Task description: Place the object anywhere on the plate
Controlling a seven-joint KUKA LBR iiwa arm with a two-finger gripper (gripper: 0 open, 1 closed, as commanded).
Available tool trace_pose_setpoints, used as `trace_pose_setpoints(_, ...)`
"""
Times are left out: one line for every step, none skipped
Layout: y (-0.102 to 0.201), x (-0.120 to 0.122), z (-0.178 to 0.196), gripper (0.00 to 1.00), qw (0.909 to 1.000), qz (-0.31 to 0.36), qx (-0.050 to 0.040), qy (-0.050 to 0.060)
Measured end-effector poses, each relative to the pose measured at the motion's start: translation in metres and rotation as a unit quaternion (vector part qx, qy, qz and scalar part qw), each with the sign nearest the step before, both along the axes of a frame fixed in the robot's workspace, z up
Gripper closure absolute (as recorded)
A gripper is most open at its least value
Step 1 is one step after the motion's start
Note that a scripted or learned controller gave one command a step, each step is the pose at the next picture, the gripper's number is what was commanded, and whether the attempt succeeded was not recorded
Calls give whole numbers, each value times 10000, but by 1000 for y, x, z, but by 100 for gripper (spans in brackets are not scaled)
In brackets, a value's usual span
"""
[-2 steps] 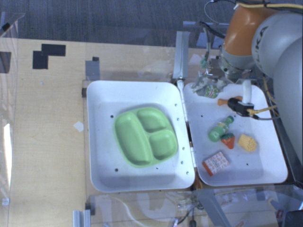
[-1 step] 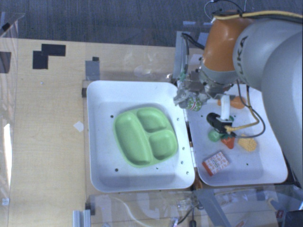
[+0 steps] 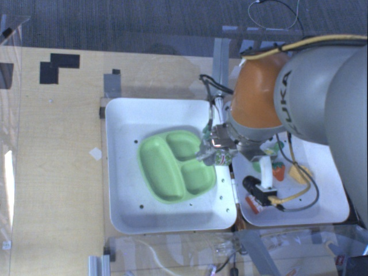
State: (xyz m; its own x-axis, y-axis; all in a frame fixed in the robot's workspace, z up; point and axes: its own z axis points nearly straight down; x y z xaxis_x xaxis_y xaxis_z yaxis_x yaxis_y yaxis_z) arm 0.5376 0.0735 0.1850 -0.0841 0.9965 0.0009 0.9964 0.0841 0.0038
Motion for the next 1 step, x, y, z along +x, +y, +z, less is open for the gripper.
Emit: trace_pose_setpoints(-1, 0, 0, 0, 10000, -8, 1, 0)
